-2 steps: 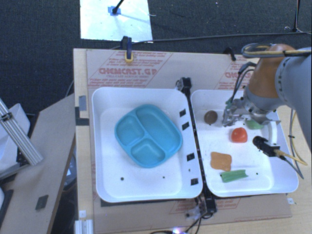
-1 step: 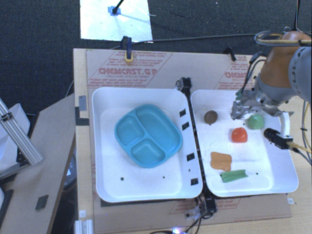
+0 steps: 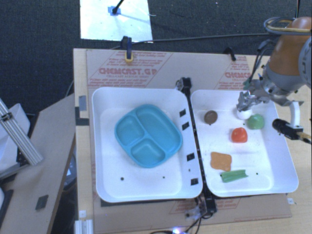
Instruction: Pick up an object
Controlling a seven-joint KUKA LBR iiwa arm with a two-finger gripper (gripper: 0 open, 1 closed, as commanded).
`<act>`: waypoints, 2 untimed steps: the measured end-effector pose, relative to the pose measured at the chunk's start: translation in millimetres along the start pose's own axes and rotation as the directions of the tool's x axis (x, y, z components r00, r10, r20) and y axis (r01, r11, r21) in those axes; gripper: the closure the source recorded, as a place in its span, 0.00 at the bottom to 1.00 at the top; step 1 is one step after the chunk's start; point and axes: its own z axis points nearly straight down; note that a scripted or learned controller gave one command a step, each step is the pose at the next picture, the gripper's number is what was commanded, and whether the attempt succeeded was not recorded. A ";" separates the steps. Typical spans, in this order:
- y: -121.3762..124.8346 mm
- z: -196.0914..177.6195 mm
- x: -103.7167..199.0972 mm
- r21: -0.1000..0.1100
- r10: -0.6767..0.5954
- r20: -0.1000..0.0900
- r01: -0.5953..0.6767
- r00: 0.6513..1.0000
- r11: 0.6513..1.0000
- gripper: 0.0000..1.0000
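Observation:
In the right bin lie several small items. A brown ball is at the upper left and a white ball sits beside a green ball. Below them are a red piece, a flat orange piece and a long green piece. My gripper hangs right over the white ball, its tip at the ball's top edge. The arm's orange band rises behind it at the upper right.
The left bin holds a blue divided plate. A black divider with clips runs between the two bins. A black fitting on the arm sticks out over the right bin's right rim.

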 end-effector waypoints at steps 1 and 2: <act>1.0 -62.0 6.9 -0.001 -0.002 0.000 0.002 1.000 1.000 1.00; -11.9 -47.9 53.8 0.006 -0.004 -0.002 0.004 1.000 1.000 1.00</act>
